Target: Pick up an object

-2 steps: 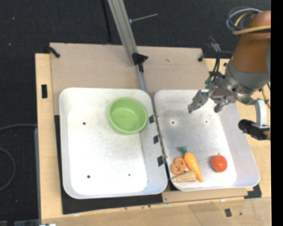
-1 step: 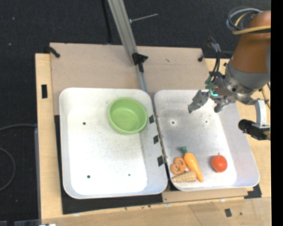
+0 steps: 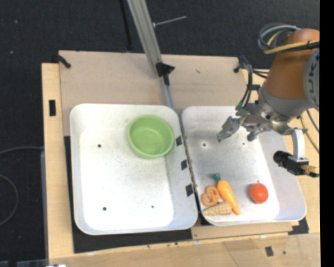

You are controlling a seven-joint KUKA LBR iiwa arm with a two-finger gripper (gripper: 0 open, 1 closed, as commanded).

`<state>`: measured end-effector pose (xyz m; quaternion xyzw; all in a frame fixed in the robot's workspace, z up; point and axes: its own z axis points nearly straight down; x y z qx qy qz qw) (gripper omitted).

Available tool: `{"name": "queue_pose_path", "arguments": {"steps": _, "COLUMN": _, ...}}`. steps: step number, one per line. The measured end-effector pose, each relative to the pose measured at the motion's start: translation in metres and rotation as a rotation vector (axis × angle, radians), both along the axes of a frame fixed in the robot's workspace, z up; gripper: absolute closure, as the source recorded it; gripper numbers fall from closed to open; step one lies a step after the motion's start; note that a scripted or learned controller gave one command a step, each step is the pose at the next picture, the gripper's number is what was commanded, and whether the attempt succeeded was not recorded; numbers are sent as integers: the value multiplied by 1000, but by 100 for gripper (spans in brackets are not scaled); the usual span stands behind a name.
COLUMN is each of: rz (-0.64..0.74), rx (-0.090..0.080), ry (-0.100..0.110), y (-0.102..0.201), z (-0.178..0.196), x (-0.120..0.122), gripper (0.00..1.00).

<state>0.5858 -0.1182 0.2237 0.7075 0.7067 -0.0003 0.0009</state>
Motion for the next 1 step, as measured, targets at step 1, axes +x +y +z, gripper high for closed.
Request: {"name": "queue_pose_path", "arguments": {"steps": 1, "rz": -1, "rx": 0, "ry": 0, "y": -6, "z": -50, "x": 9, "gripper": 0}}
